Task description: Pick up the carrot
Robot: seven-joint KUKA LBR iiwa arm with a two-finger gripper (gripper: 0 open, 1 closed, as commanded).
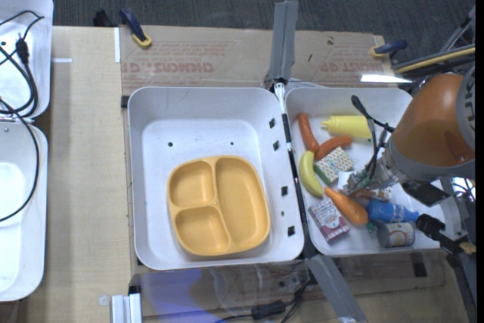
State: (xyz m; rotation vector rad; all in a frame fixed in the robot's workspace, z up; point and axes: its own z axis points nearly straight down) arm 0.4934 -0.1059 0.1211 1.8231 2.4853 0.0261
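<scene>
The carrot (347, 205) lies on the floor of the right bin (401, 96), tilted, with its thin tip pointing up-left toward the banana (308, 172) and its thick end down-right, next to the blue bottle (389, 210). Its lower-left side is just beside a small pink-and-white carton (329, 218). Above it sits a checkered box (334, 162), and above that an orange sausage-shaped piece (333, 146), a longer red-orange one (307, 132) near the bin's left wall, and a yellow squeeze bottle (349, 125). A grey can (395, 234) rests at the bin's lower right, just below the blue bottle.

The gripper (367, 179) hangs low in the right bin, just above and to the right of the carrot's thick end, near the blue bottle. The arm (435, 128) comes in from the right, its orange band bulking over the bin's right side and the wrist angling down-left to the gripper, with a dark cable curving over it. The gripper is a small cluttered shape here, and whether it is parted or closed cannot be told; nothing is seen held in it, and the carrot rests on the bin floor.

The left bin (151, 163) holds a yellow three-compartment plate (218, 205) lying flat toward its lower middle. Both bins sit on the tabletop (87, 163), with brown cardboard (204, 60) behind them.
</scene>
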